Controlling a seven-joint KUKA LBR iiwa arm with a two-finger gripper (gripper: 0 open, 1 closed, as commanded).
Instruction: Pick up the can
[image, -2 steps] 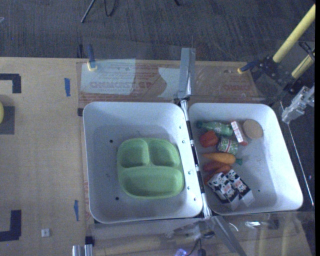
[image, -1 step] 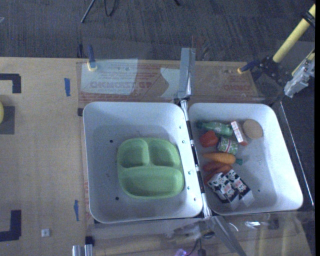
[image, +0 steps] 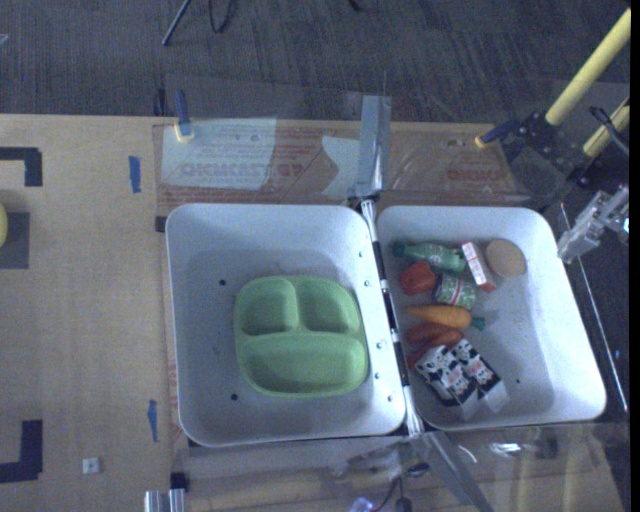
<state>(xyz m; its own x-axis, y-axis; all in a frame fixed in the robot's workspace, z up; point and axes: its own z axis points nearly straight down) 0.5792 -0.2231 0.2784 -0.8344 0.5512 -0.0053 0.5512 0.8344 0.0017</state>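
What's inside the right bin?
The right bin holds a can, green bottle, carrot, red pepper, cow-print carton and tan round piece. Anything beneath them is hidden.

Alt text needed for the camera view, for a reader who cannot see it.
A can lies among toy foods at the left side of the right bin, while the claw sits beyond that bin's right rim. The left bin holds a green tray.

You find the can hemmed in: a green bottle above, a carrot below, a red pepper left. The right bin leaves you open floor along its right half.
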